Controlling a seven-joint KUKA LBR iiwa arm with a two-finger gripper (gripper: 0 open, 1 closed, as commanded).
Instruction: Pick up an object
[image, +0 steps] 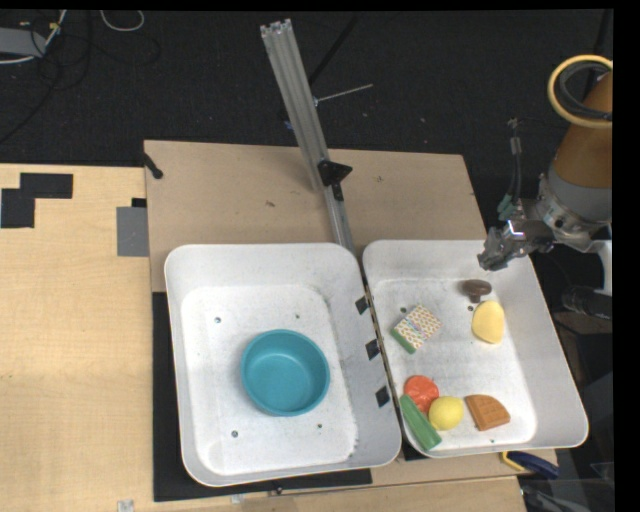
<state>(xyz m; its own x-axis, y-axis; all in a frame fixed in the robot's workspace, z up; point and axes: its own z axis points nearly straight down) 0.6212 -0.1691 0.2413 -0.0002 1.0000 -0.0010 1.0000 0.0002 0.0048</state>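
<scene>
The right bin (545, 330) holds a yellow lemon-like piece (488, 322), a small brown object (476, 289), a patterned block with a green edge (416, 327), a red tomato (421, 389), a yellow ball (446, 412), a green vegetable (420, 422) and a brown bread-like piece (487, 411). My gripper (497, 252) hangs over the bin's far right edge, just above and right of the brown object. Nothing shows between its fingers.
The left bin (200, 290) holds a teal bowl (285, 372). A metal rail (305, 120) slants from the back down to the gap between the bins. The arm's grey and orange body (585, 150) stands at the right edge.
</scene>
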